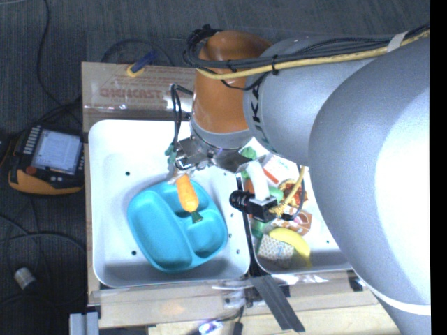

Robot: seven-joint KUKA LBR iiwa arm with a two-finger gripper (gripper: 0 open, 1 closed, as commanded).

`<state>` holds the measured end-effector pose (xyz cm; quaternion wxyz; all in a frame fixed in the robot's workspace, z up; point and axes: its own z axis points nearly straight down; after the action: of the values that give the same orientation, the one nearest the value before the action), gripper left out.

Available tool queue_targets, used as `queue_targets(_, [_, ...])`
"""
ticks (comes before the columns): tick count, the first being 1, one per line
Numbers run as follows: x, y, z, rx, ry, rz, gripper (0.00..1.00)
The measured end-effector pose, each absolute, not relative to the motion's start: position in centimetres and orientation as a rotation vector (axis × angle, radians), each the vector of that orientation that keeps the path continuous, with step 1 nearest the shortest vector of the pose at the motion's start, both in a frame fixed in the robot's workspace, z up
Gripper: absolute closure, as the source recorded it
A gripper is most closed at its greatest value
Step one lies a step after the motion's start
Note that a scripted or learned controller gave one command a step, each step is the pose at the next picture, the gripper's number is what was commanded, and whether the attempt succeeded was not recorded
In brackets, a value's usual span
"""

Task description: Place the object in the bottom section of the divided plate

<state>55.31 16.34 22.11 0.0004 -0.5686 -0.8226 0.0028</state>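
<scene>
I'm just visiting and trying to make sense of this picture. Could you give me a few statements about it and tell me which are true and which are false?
1. The divided plate is blue. True.
2. The plate sits in the right bin. False: it lies in the left bin.
3. An orange carrot-like object is over the plate, just below the gripper. True.
4. The right bin holds a single item. False: it holds a jumble of several things, including a yellow object.
5. The arm has a green band above the wrist. False: the band is orange.
</scene>
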Motion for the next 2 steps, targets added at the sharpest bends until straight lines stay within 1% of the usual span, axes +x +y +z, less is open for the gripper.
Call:
queue_targets(1, [48.17, 20.17, 13.38, -1.661, -2.661, 0.009, 1.00])
queue_targets(2, [48.19, 20.15, 13.39, -1.662, -2.660, 0.008, 0.00])
